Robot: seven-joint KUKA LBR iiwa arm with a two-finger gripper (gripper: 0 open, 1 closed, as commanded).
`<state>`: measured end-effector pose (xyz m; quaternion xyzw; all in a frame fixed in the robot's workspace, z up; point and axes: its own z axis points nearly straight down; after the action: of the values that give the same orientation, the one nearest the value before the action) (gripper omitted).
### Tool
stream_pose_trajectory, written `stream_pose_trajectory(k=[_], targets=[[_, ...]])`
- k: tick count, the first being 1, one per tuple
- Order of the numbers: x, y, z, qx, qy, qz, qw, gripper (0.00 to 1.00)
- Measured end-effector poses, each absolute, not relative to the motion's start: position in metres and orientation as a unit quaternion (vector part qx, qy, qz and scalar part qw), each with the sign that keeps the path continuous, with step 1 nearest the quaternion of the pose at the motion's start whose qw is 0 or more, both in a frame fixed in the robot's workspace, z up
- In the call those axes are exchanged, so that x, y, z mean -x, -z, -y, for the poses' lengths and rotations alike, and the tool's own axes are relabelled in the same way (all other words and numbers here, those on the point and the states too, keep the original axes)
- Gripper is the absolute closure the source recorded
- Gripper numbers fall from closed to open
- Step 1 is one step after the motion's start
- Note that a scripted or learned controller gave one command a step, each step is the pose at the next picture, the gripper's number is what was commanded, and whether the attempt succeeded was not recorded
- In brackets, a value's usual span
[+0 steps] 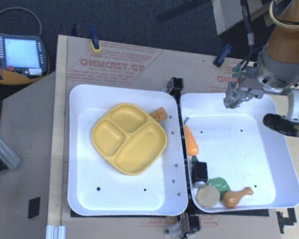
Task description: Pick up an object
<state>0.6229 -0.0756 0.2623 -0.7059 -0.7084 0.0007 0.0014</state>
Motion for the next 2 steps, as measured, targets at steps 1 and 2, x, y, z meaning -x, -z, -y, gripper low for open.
stream_pose_trajectory(k=[1, 2], targets=[[-0.601, -0.247, 0.020, 0.705, -0.0007, 0.709, 0.002, 1.00], [-0.577, -0.247, -0.019, 0.706, -0.0007, 0.709, 0.002, 1.00]])
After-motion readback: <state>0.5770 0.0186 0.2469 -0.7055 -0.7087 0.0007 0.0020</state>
